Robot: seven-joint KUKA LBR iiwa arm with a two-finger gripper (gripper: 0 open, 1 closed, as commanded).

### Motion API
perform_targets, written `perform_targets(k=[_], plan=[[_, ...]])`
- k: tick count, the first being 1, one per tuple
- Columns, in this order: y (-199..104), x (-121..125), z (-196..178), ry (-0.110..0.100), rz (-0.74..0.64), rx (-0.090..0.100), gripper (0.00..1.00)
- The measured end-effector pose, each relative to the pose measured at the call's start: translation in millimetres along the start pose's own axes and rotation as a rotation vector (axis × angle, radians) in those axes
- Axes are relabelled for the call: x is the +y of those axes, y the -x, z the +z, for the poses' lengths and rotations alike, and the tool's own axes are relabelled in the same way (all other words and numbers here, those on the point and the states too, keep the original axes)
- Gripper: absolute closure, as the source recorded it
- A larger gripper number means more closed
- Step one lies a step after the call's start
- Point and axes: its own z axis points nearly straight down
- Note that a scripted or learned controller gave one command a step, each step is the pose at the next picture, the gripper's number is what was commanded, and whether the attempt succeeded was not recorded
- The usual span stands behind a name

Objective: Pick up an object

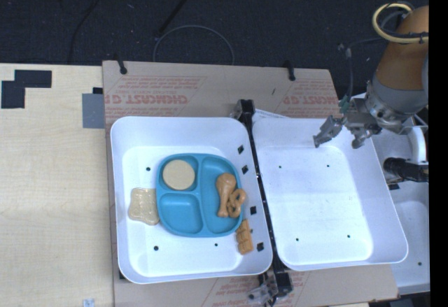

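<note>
Hovering pincer [343, 132], fingers spread, over right bin [336, 243]

Red print runs across the cardboard sheet [210, 92] under the bins (upside down here), too blurred to read for sure.

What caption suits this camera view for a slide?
Gripper with spread fingers above right bin; blue tray of toy food in left bin.

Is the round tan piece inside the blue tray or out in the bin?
Inside: the round tan piece lies in the upper left compartment of the blue tray.
</note>
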Motion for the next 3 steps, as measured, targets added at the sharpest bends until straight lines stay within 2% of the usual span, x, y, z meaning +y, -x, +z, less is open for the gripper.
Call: perform_targets(k=[1,2,3], plan=[[0,3,-8,0.014,-0.002,-0.003,0.0],[0,0,35,0.01,-0.002,-0.002,0.0],[-7,8,86,0.009,-0.004,-0.001,0.0]])
